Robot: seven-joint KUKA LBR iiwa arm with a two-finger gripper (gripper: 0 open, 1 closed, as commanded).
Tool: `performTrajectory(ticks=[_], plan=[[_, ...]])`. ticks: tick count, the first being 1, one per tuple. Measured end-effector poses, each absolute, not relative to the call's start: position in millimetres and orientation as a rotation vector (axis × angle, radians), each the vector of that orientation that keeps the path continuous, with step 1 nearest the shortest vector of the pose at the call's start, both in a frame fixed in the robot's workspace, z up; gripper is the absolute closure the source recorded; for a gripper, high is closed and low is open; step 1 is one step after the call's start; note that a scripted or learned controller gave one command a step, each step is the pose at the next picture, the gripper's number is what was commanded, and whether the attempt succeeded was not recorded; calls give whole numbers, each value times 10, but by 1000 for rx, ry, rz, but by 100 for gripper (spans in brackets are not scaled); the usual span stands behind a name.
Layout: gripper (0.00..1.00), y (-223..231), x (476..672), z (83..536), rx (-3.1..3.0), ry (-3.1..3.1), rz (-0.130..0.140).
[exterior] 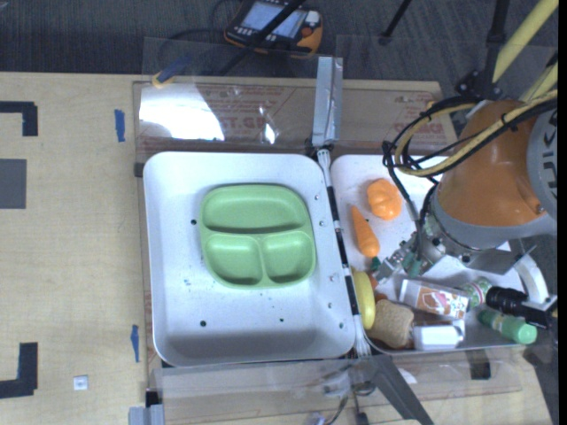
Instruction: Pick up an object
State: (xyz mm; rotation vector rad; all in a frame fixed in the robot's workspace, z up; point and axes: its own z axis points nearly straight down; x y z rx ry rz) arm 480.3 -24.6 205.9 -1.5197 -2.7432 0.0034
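A smooth, pale green plastic tray (257, 235) with three compartments lies in the middle of the left bin (168, 264), with bare white floor all round it. The right bin (341, 171) is crowded: a rounded orange lump (384, 197) and a tapered carrot (364, 230) near its far left corner, a yellow banana (365, 296) along the left wall, a brown rough-textured block (392, 323), a labelled bottle (436, 300) and a green bottle (512, 328) by the near edge. The hand (409, 259) hangs low beside the carrot; I cannot tell how it is set.

Wooden bench (71, 264) bearing two white bins (177, 237) side by side
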Motion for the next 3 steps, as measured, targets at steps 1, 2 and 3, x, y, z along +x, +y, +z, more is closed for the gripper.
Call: performTrajectory(ticks=[1, 2, 3], plan=[[100, 282, 4987, 1817, -1565, -2719, 4], [100, 339, 5520, 1819, -1651, -2672, 2], [100, -137, 5007, 1817, -1783, -2580, 5]])
